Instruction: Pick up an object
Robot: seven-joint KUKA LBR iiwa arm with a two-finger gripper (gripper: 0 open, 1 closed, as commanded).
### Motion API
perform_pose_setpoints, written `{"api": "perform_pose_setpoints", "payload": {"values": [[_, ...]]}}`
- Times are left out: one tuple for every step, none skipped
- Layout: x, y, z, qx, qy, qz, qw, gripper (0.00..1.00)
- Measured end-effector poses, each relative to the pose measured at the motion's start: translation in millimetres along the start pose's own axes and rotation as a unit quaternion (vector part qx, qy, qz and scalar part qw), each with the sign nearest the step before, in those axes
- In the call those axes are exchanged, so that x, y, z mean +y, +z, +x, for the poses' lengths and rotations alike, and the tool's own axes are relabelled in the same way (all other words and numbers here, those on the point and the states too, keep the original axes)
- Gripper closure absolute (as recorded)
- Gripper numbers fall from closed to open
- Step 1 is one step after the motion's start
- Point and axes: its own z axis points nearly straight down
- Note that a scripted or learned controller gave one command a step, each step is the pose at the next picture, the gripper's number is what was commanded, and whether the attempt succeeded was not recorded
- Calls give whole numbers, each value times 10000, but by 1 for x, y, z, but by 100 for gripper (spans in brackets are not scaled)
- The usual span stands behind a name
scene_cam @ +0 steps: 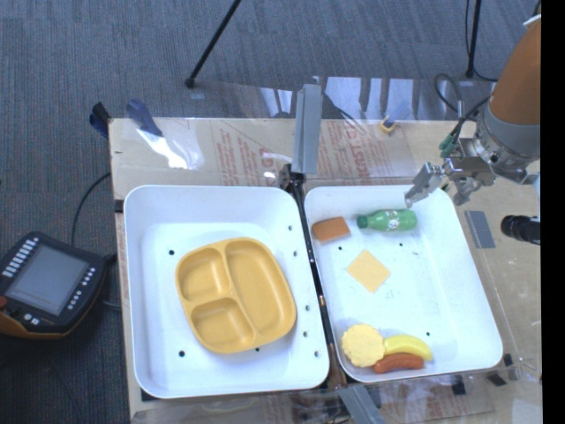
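Bottle [387, 221] (green) is seen lying in the right bin [459, 263]; jaws are poised just above it, state untellable.

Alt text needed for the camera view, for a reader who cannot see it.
The end effector hovers by the right bin's far edge, near a green bottle. That bin also holds an orange block, cheese slice and toy foods; the left bin holds a yellow divided plate.

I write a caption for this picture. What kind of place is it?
Probably a robotics lab: a robot arm over two white bins, a teach pendant on carpet, and tripod legs.
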Motion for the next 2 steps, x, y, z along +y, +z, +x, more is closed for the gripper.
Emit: {"api": "perform_pose_setpoints", "payload": {"values": [[19,-80,6,-11,71,-47,10000,0],[5,26,16,3,131,41,9999,0]]}}
